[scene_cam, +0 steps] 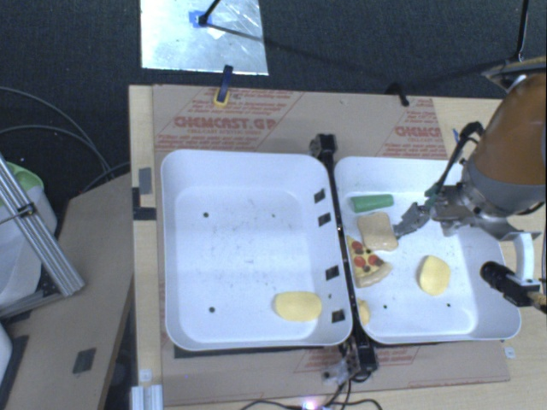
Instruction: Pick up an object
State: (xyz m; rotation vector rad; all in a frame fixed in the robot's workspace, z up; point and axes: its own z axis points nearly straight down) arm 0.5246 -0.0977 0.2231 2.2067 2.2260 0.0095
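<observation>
The right bin (491, 319) holds a green oblong piece (372, 202), a tan bread slice (377, 231), a pizza slice (369, 265), a yellow oval piece (433, 274) and a small yellow bit (364, 312) against its left wall. In the left bin (179, 246) another yellow oval piece (297, 306) lies near the front wall. My gripper (409, 219) hangs low over the right bin, just right of the bread slice and below the green piece. Nothing is seen held in it.
The grey arm with its orange band (520, 135) covers the right bin's far right side. A black divider (338, 229) runs between the bins. A shiny metal sheet (203, 24) lies beyond the bench, and an aluminium frame (34, 229) stands at left.
</observation>
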